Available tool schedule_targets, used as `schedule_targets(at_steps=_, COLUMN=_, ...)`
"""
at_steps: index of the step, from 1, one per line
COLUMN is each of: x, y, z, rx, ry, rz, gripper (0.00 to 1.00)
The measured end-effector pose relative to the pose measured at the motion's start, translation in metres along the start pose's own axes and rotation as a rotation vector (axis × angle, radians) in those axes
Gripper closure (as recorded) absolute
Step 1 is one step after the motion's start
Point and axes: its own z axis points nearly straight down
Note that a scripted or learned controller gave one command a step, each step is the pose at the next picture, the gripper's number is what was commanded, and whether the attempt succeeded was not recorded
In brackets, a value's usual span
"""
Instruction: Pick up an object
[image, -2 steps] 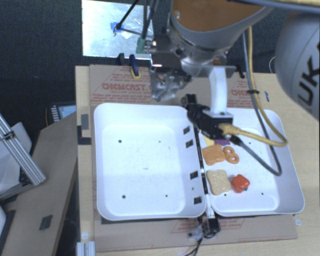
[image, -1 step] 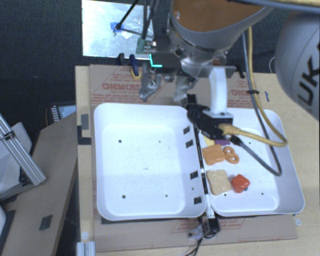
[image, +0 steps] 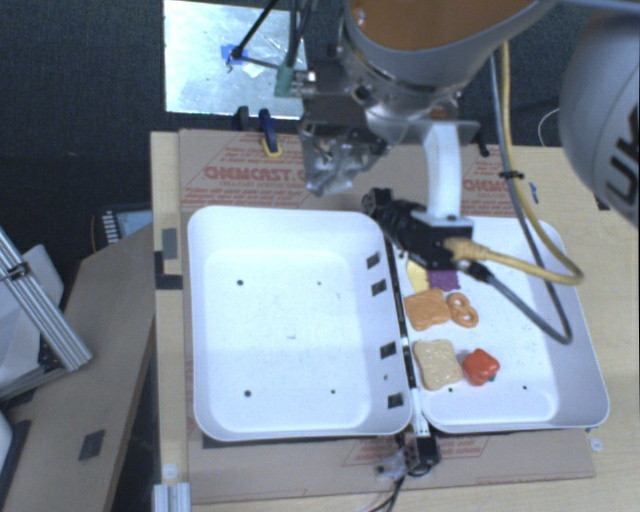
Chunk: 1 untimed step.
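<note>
Several small objects lie in the right bin (image: 560, 400): an orange bread-like piece (image: 427, 310), a pretzel (image: 463, 311), a tan toast slice (image: 438, 364), a red pepper-like toy (image: 481, 367), and a purple piece (image: 444, 279) beside a yellow one (image: 415, 274). My gripper (image: 335, 168) hangs as a blurred metallic block above the back edge of the left bin (image: 290, 330), over the cardboard. It is well away from the objects, and nothing can be seen in it.
A white bracket (image: 443, 170) ends in a black part (image: 415, 232) over the divider between the bins. Yellow and grey cables (image: 530, 265) loop from it across the right bin. The arm's big grey body fills the top right.
</note>
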Motion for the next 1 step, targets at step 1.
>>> schedule_targets(at_steps=1, x=0.0000, y=0.0000, z=0.0005, rx=0.001, ry=0.000, rz=-0.001, gripper=0.00)
